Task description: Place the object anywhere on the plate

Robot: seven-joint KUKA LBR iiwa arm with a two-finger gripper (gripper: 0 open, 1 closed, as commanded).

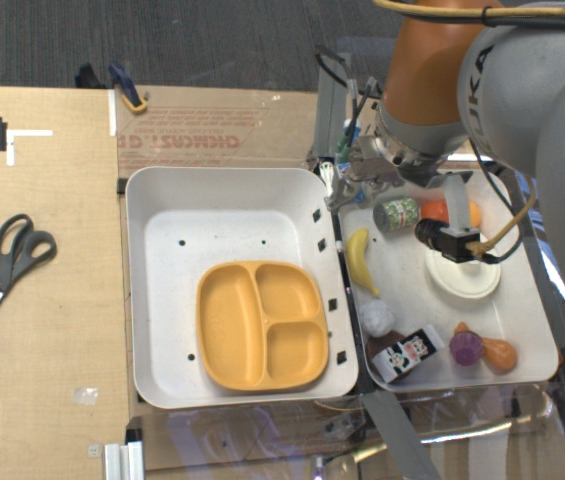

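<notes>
Over the right bin (537,353), the hand (362,173) hovers near a banana (362,260); whether it is clenched cannot be told. A yellow plate (260,325) sits in the left bin (152,268).

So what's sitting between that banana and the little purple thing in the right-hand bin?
In the camera view, a crumpled white lump and a small black-and-white carton lie between the banana and the purple object, toward the bin's near edge.

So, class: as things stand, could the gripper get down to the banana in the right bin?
Probably yes. The banana lies bare on the bin floor just below the gripper, with nothing on top; only the bin's left wall crowds it.
</notes>
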